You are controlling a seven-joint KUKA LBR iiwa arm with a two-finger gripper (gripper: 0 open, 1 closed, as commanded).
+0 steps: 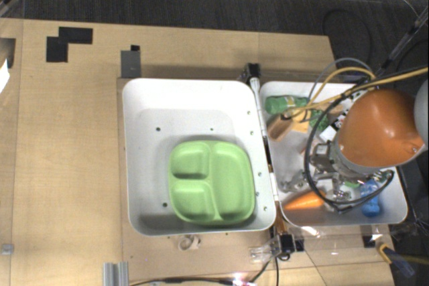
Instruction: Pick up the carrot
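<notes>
We reach in from the right, our arm (379, 127) bent down steeply, orange band uppermost, cables looped round the wrist. Our gripper (333, 189) hangs low beneath it, near side.

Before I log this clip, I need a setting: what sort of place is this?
Probably a robotics lab: a grey arm with an orange band over two shallow white bins on a wooden bench, with loose cables.

Wooden bench (67, 164) — two white bins (144, 144) side by side
</notes>
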